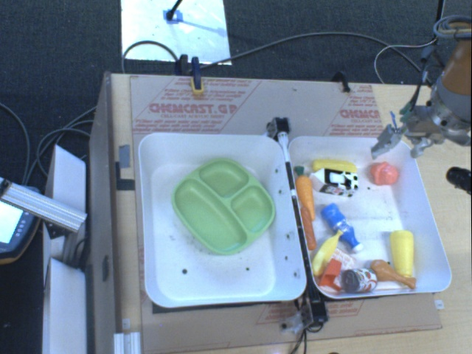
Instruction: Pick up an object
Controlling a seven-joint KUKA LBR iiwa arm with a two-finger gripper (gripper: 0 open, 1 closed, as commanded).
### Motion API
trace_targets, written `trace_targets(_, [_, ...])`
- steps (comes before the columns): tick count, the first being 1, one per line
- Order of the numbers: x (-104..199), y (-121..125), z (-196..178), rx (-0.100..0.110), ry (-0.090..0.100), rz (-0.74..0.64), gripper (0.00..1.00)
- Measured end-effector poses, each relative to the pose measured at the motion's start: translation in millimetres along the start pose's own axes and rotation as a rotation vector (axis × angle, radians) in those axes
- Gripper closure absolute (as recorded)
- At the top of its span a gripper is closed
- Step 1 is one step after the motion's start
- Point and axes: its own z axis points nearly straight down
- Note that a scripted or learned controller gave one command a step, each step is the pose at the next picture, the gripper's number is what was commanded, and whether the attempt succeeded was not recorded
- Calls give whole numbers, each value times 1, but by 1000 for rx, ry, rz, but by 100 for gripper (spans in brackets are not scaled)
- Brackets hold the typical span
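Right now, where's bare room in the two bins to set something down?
Left bin: bare floor around the green plate, widest along the near edge. Right bin: one open patch between pink ball, blue bottle and yellow cup. The divider side and near corner are crowded.

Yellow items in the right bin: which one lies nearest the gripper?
The yellow banana-like piece at the bin's far edge, just above the black-and-white cow toy. The yellow cup and the yellow piece by the divider lie farther from the gripper.
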Motion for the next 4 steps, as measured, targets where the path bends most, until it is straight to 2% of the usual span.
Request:
trace_targets(1, [21, -33, 109, 2, 1, 2, 0])
trace_targets(2, [62, -75, 122, 2, 1, 0, 0])
trace_targets(3, [75, -104, 159, -1, 1, 2, 0])
trace_targets(4, [75, -103, 150, -1, 2, 1, 100])
